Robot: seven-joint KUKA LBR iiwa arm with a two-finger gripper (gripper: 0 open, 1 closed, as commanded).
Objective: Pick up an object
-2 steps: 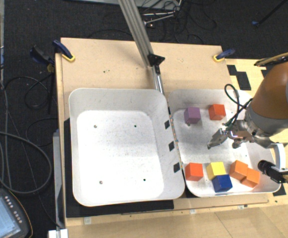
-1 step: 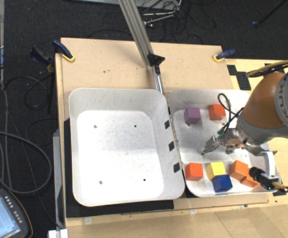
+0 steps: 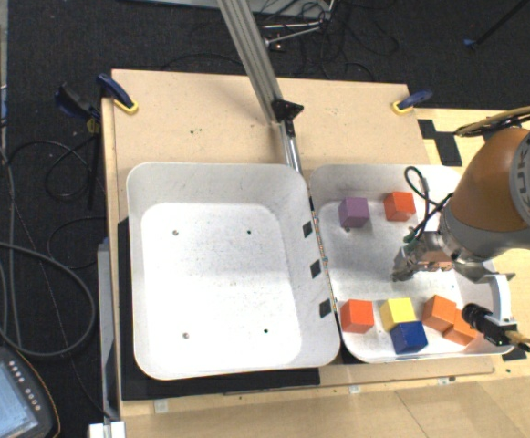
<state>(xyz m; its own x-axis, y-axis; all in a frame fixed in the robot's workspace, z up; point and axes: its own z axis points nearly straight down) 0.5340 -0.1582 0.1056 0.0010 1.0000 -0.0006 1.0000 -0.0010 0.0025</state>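
Yellow block [image 3: 397, 312]: right bin's [image 3: 374, 185] near edge; I judge it light, rigid; pinch flat sides.
End effector [image 3: 409, 265]: grip state unclear.

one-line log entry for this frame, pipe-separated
phase: reaching | pincer: low over right bin, nothing seen held | nearest: yellow block | others: purple block, blue block, three orange blocks | left bin

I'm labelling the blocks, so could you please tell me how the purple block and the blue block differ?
The purple block sits near the far side of the right bin; the blue block sits at its near edge. The purple block stands alone, while the blue block touches a yellow block. Both are small cubes of similar size.
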